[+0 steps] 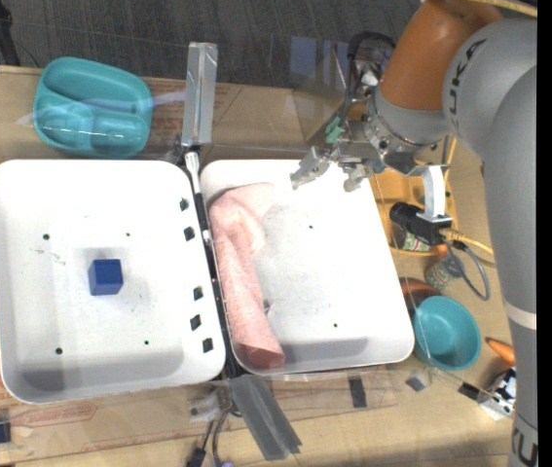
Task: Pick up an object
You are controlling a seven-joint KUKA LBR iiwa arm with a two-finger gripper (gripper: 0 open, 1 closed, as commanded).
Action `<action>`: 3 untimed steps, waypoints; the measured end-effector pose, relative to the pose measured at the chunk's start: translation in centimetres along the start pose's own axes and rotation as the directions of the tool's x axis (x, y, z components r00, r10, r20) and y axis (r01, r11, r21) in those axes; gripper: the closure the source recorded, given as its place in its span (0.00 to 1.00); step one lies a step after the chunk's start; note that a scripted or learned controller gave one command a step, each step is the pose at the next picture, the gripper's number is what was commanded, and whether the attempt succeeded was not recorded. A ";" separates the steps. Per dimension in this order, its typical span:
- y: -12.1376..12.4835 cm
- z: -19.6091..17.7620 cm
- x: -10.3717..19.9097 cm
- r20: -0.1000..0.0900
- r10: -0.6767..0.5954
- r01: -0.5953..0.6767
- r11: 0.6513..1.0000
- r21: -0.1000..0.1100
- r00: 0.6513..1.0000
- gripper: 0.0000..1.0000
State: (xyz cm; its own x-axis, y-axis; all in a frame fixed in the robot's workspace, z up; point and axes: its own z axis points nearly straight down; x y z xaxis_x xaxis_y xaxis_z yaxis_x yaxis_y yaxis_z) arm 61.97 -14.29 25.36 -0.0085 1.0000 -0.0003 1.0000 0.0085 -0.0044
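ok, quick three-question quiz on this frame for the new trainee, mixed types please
1. True or false: the small blue cube lies in the same shallow white bin as the long pink foam roll.
2. Multiple choice: the claw is above which part of the right white bin? A) its far edge B) its near edge C) its centre
3. Fill in: outside the bins, by the right bin's near right corner, sits a small teal ____.

Key: 1 false, the cube is in the left white bin; 2 A; 3 bowl.
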 end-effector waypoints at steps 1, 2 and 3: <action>1.1 13.7 3.9 0.000 0.014 -0.014 1.000 0.002 1.000 0.00; 3.7 16.1 5.3 0.001 -0.178 0.178 0.984 -0.004 0.984 0.00; -1.7 16.1 3.9 0.000 -0.208 0.208 0.978 -0.002 0.978 0.00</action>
State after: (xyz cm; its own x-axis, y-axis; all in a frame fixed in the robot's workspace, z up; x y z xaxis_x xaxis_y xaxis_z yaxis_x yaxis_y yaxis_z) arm 60.21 -10.43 9.23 -0.2161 0.9764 0.0011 0.9764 0.2161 -0.0023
